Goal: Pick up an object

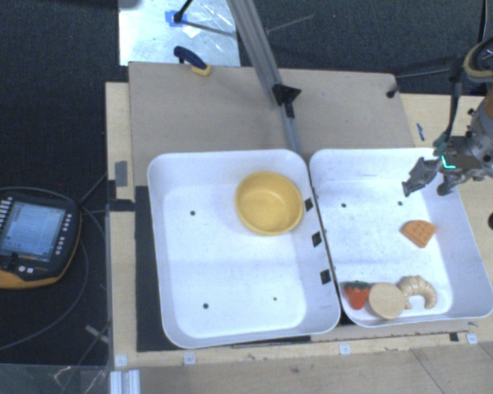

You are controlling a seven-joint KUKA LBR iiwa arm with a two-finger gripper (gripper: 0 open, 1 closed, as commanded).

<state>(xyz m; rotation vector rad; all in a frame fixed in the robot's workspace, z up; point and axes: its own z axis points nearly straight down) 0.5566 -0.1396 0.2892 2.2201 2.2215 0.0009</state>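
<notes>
The task names no particular object, and the right-hand shallow white bin (370,175) holds four candidates. Nearest the gripper is a small orange wedge with a waffle-like surface (418,233), lying by itself toward the bin's right side. Along the bin's near edge sit three more pieces in a tight row: a small red toy with a green top, like a strawberry or tomato (357,294), a flat round beige disc (387,300) just beside it and seemingly touching it, and a pale tan curved pastry shape, like a croissant (419,290), pressed against the disc's right side.

The two-finger gripper (431,180) hangs over the upper right part of this bin, above and a little behind the orange wedge, apart from it. Its two dark fingers (416,178) stand spread with a clear gap between them, and nothing sits in that gap. A small teal light glows at the gripper's base.

The left-hand shallow white bin (189,302) lies against the right one and carries a round yellow plastic bowl (269,203), upright, toward its far right corner.

Both bins rest on a light wooden bench (337,105). A grey metal pole (259,43) slants across the bench's far side. Off to the left, on dark carpet, lies a control pendant with a screen and orange casing (29,236).
</notes>
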